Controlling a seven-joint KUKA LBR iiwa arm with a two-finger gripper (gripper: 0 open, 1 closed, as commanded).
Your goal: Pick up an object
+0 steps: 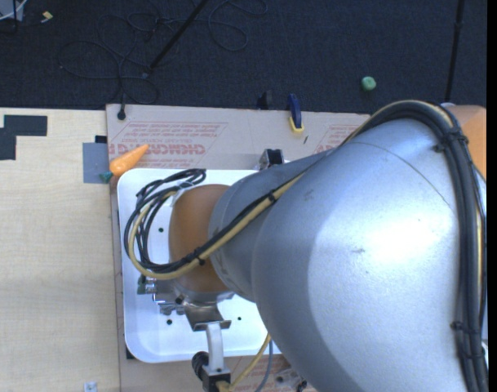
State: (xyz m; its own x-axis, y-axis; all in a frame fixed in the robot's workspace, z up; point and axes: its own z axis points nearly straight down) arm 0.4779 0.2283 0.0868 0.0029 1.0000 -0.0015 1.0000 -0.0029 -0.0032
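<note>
The only loose thing I can make out is a small orange object (127, 158), shaped like a carrot, with a bit of green at its left end. It lies at the far left corner of the white bin (142, 337). It seems to rest on the rim or on the cardboard sheet (175, 133) just beyond it; I cannot tell which.

The end effector (184, 305) hangs low over the near part of this bin, well apart from the orange object. The large grey arm (354, 251) hides much of the bin, and I cannot tell if the end effector is wide or narrow.

I judge the object to be a light toy, probably smooth plastic or foam, so not fragile but a little slippery. Because it tapers, a grasp across the thicker middle looks safer than one at the thin tip.
</note>
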